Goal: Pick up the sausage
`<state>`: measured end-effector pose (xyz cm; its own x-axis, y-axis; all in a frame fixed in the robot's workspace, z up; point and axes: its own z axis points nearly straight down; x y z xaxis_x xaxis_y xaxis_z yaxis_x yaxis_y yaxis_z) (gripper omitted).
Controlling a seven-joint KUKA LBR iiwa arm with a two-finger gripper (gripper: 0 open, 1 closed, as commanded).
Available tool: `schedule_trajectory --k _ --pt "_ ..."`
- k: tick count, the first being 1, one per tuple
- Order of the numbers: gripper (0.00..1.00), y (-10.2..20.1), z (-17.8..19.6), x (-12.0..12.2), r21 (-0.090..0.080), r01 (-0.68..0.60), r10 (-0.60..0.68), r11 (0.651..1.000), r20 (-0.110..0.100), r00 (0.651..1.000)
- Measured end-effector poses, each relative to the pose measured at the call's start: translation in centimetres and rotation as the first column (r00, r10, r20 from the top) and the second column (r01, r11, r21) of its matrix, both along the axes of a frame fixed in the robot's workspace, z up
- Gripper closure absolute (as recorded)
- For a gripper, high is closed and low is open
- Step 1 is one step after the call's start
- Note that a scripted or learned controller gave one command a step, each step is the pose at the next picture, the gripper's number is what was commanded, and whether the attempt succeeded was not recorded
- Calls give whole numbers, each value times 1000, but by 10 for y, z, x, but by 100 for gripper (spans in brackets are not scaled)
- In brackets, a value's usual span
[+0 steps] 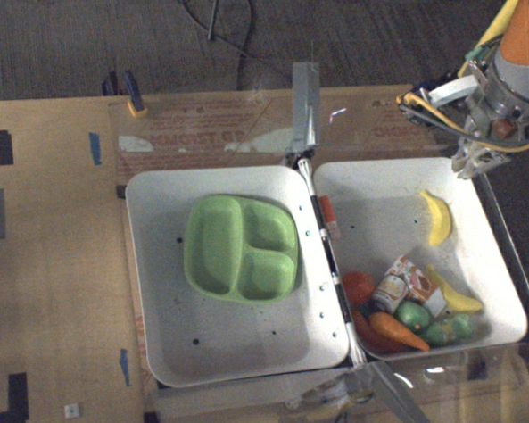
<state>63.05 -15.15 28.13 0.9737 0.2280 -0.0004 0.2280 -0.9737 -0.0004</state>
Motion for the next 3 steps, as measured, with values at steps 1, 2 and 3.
schedule_trajectory --k 1,2,3 --pt "100 -71 89 -5 -2 -320 320 947 1 947" --pt "100 -71 69 -12 3 -129 129 992 -3 992" --pt "100 -69 135 19 -2 -462 462 887 1 887"
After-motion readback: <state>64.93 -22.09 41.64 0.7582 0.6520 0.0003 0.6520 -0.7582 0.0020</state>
